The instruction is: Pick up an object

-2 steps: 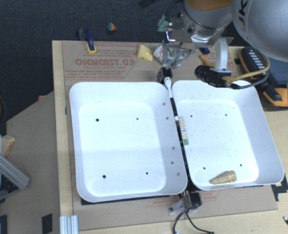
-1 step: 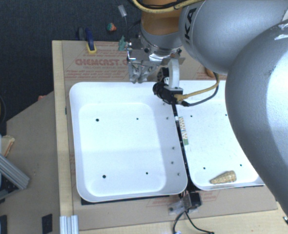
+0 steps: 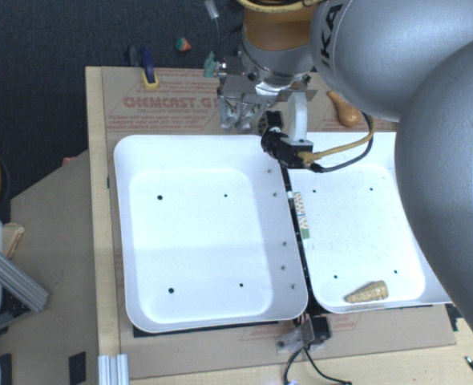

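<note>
The big grey arm point(image 3: 429, 70) comes in from the right and bends over the far side of the bench. Its gripper point(image 3: 236, 117) hangs above the brown board point(image 3: 100, 215), just past the far rim of the left bin point(image 3: 192, 239). It is small and dim there, so I cannot tell if it is open or closed, and I see nothing in it. A little tan thing point(image 3: 367, 293), maybe shaped like a cone, lies in the near part of the right bin point(image 3: 357, 231), well apart from the gripper. An orange-brown thing point(image 3: 345, 109) lies on the board beyond the right bin.
</note>
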You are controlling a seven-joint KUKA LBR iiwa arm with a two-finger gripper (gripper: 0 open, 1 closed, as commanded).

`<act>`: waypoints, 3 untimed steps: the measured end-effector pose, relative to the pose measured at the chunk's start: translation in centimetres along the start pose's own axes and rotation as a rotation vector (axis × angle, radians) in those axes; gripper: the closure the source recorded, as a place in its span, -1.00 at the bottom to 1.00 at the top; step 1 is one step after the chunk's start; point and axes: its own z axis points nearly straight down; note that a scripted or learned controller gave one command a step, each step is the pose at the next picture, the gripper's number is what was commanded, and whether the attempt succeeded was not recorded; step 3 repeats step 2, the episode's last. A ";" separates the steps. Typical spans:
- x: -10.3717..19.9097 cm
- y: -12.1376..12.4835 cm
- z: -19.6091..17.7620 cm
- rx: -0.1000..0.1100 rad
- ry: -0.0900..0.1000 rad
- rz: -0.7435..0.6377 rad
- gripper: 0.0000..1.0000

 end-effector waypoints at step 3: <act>8.0 -5.8 0.0 0.006 0.001 -0.010 1.00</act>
